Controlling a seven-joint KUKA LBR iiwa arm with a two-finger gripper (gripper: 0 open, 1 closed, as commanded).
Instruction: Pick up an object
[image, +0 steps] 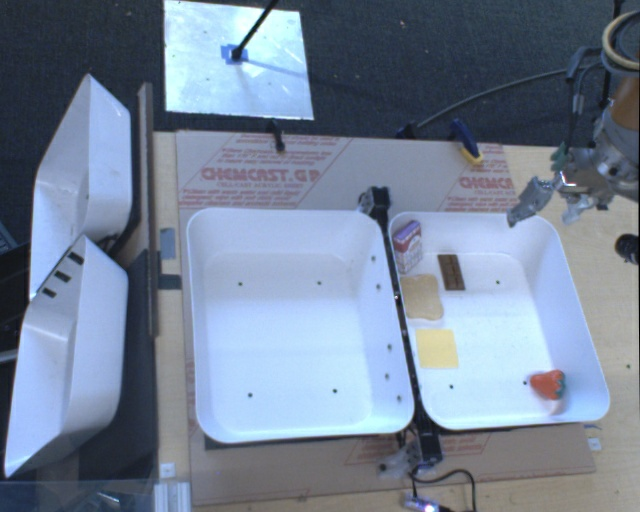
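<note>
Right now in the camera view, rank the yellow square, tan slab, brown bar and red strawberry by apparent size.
1-2. Yellow square and tan slab: too alike to rank.
3. Brown bar.
4. Red strawberry, though nearly matching the bar.

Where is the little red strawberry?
The strawberry lies in the right bin's near right corner, away from the yellow square.

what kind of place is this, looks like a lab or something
Most likely a robotics lab test bench for grasping trials. Two white bins sit on a board printed CHEMCAST GP, the right bin holds a few toy items such as a strawberry, and a gripper hangs over its far corner.
</note>
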